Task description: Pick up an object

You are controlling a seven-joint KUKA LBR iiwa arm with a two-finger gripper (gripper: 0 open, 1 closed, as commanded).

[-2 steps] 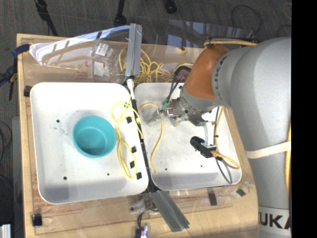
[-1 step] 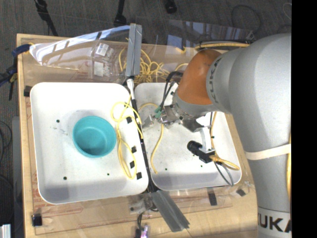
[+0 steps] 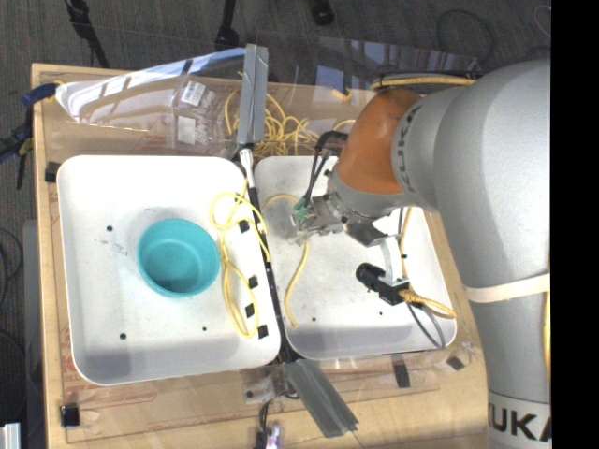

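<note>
A teal bowl [image 3: 179,256] sits upright in the left bin [image 3: 94,316], a little left of that bin's centre. My gripper [image 3: 301,224] hangs low over the upper left part of the right bin [image 3: 346,340], under the orange wrist band. A small green piece [image 3: 301,212] shows right at the gripper's tip; whether it is held or belongs to the gripper is unclear. The arm hides the bin floor beneath the wrist.
Yellow cable [image 3: 234,251] loops over the divider between the two bins and trails down the right bin's left side. More yellow cable [image 3: 276,124] and a clear plastic sheet [image 3: 159,101] lie behind the bins. The grey arm covers the right side.
</note>
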